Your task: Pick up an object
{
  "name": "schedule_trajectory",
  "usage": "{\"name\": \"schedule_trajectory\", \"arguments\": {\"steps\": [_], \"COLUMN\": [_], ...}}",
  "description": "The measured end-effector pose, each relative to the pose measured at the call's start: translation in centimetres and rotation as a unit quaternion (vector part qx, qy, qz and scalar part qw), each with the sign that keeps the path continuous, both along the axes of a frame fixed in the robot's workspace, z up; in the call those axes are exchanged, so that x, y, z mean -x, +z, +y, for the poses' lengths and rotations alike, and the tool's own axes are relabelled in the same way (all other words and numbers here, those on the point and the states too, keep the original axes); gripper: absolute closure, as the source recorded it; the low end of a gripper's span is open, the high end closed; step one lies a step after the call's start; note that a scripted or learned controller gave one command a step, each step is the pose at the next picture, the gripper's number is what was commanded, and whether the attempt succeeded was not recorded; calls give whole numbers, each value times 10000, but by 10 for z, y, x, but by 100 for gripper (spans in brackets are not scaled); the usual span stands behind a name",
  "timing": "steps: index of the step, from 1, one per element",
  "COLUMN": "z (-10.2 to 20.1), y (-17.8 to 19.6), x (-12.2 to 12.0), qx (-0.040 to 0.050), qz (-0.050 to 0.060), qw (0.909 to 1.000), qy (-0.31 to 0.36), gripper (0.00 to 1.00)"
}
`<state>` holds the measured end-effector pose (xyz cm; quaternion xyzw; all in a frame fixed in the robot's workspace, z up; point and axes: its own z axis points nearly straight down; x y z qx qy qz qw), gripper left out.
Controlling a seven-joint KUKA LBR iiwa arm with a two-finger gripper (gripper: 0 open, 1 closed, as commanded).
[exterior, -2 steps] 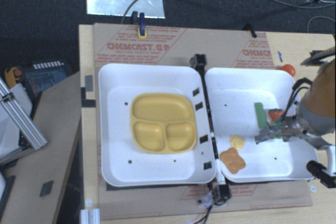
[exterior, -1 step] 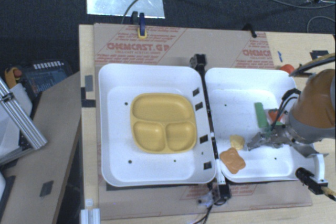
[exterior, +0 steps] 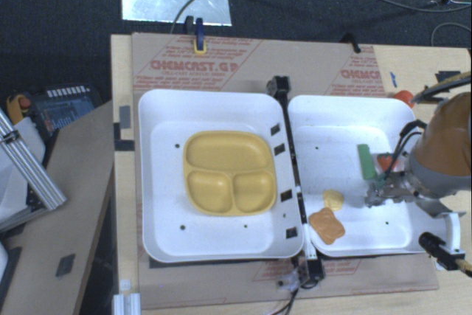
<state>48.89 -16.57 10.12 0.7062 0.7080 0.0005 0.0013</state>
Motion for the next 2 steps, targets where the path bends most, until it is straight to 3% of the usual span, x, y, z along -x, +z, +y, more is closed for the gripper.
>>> {"name": "schedule_trajectory", "arguments": {"steps": [2], "z": [-18], "y": [112], "x": [-1], "qx": [12], "qz": [-31], "qw": [10000], "qy": [6], "gripper": [100]}}
